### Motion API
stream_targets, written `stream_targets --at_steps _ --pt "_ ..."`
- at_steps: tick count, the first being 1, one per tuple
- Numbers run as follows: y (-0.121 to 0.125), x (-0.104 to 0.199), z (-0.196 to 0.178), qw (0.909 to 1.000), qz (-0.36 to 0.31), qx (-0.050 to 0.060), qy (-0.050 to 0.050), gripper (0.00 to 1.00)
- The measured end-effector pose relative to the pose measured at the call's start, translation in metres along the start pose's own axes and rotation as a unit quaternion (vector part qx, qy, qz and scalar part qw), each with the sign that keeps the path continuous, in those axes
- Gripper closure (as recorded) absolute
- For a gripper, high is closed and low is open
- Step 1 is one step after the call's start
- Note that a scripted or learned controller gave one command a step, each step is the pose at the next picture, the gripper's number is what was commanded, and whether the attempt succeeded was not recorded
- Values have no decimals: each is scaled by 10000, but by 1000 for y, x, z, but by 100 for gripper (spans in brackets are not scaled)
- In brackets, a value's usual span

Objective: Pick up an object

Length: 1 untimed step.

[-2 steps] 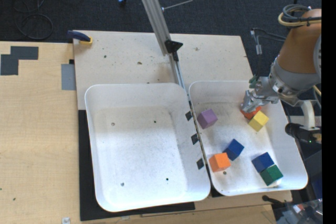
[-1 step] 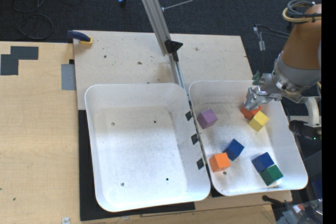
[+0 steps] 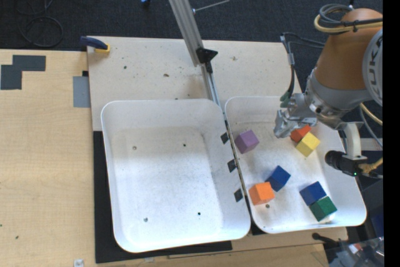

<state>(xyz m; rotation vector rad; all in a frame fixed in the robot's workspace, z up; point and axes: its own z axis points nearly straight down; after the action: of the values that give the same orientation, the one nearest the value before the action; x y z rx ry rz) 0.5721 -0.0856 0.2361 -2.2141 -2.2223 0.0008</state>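
The grey arm (image 3: 369, 65) enters from the right, its orange band (image 3: 347, 59) above and to the right of the gripper (image 3: 286, 125). The wrist slopes down and leftward to the gripper, which points downward.

Two white bins (image 3: 162, 134); seven blocks (image 3: 246, 141), two of them blue.

Two white bins (image 3: 125, 134) on a tan bench (image 3: 37, 166). Blocks: purple (image 3: 246, 141), orange (image 3: 262, 192), two blue (image 3: 279, 177) (image 3: 312, 191), green (image 3: 324, 207), yellow (image 3: 307, 144), red (image 3: 300, 132). Arm (image 3: 347, 65) grey with orange band.
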Motion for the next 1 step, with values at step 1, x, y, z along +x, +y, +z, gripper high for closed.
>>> stream_targets --at_steps 1 --pt "-13 50 12 10000 2 10 -1 100"
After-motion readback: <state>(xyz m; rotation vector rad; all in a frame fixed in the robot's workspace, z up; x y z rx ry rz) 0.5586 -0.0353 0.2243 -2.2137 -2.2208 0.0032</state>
